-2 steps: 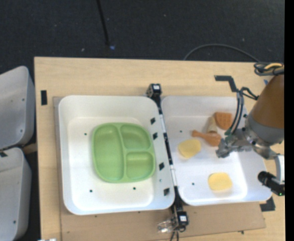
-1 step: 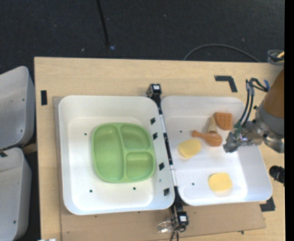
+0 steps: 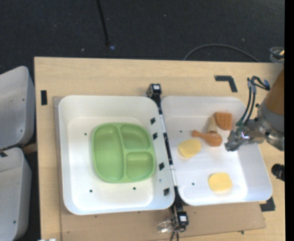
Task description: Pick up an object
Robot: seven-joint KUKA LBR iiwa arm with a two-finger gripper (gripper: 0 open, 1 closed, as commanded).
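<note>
The right bin (image 3: pixel 247 182) holds several toy foods: a pale yellow piece (image 3: pixel 189 148) near its left side, a round yellow piece (image 3: pixel 220 182) toward the front, an orange drumstick-like piece (image 3: pixel 208 136) in the middle, and an orange waffle-like piece (image 3: pixel 223 120) toward the back. My gripper (image 3: pixel 234 143) reaches in from the right edge and hangs just right of the drumstick piece. Nothing shows between its fingers.
The left bin (image 3: pixel 77 195) holds a green divided plate (image 3: pixel 123 152). A row of black clips (image 3: pixel 163 149) runs along the seam between the bins. Cables (image 3: pixel 252 92) loop above the arm's wrist at the right.
</note>
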